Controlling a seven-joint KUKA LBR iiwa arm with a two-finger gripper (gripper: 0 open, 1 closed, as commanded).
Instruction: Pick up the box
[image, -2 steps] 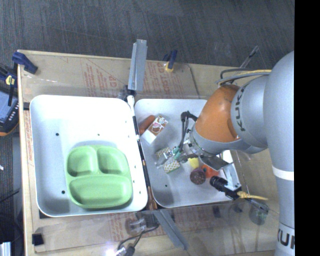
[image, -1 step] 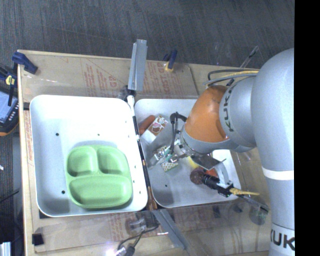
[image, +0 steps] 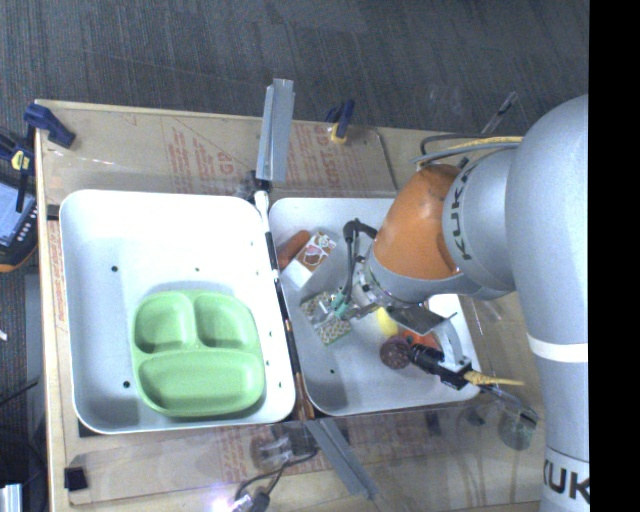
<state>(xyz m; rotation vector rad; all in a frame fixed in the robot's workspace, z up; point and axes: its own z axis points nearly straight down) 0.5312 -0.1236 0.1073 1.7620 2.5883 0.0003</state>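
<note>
The box (image: 329, 321) lies in the right bin (image: 345, 398), near its left wall, its long axis slanting from upper left to lower right. The claw (image: 349, 299) hangs just above and right of it (whether it is open or closed, I cannot tell).

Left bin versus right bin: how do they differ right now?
The left bin holds one green divided tray; the right bin holds several small items, among them a patterned box. The arm hangs over the right bin, not the left. Both are shallow and white.
</note>
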